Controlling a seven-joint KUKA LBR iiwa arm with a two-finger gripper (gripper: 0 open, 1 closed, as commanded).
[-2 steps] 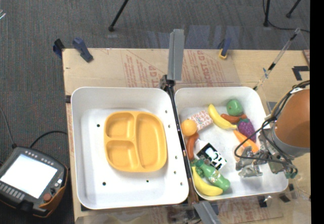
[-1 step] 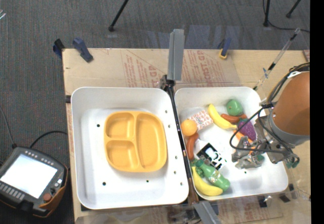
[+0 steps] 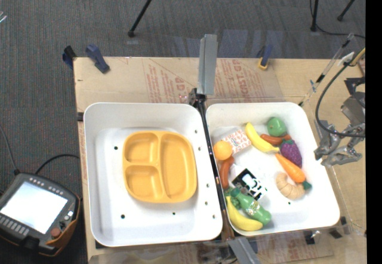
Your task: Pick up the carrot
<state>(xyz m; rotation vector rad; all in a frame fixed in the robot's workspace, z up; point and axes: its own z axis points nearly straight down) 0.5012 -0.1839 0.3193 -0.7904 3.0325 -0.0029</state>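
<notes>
The carrot (image 3: 290,167) is orange with a green tip and lies slantwise in the right part of the right bin (image 3: 325,209). It rests between the purple grapes (image 3: 291,152) and a tan croissant-like toy (image 3: 289,186). A grey piece of the arm with the gripper (image 3: 338,149) hangs just outside the bin's right wall, to the right of the carrot and apart from it. Nothing shows in its grasp.
The right bin also holds a banana (image 3: 259,137), a green fruit (image 3: 276,125), a red chili (image 3: 273,138), an orange (image 3: 222,150), a black-and-white box (image 3: 249,182), green vegetables (image 3: 248,204) and a second banana (image 3: 242,220). A yellow divided plate (image 3: 160,166) lies in the left bin (image 3: 101,197).
</notes>
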